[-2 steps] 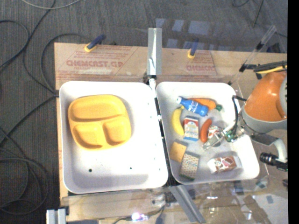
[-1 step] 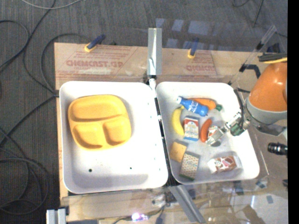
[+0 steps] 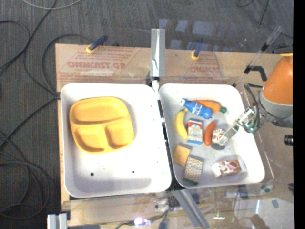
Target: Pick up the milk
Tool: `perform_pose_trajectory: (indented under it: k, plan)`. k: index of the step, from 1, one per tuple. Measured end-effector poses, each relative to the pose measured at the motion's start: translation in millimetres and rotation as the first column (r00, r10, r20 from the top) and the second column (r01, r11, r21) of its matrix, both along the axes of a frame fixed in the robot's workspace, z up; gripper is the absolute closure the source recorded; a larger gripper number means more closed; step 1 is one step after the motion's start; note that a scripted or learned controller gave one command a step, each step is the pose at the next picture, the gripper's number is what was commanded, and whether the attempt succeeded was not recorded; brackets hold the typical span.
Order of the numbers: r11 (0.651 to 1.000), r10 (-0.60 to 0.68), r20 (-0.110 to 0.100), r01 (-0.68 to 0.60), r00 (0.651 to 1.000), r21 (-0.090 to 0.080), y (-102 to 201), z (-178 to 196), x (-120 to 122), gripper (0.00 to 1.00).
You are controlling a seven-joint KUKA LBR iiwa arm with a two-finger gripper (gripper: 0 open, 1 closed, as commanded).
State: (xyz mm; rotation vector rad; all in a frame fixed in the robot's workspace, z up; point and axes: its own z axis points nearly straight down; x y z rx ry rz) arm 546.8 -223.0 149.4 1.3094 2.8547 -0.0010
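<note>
The arm has a rounded orange band above a grey wrist, ending in a slim silvery tool with green fittings.

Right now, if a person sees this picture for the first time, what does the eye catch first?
Most likely the yellow tray, lying alone in the left bin. Next, the crowd of small food items in the right bin: a blue bottle, a banana, and a milk carton lying near the front right corner. The gripper reaches in from the right, over the middle of that bin.

"CHEMCAST GP" in red, mirrored, on brown sheet under bins; item labels unreadable.
</note>
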Motion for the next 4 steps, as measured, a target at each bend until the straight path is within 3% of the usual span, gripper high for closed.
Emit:
perform_pose_trajectory:
  k: [1, 2, 3, 4]
  plan:
    - [0.992, 0.13, 0.005, -0.13, 0.992, 0.0, 1, -46, -53, 0.0]
    - [1.0, -0.007, -0.001, 0.007, 1.0, 0.003, 86, -49, -10, 0.0]
    - [0.985, 0.174, 0.0, -0.174, 0.985, -0.001, 52, 13, -23, 0.0]
    - [0.896, 0.444, 0.0, -0.444, 0.896, 0.001, 20, -6, -46, 0.0]
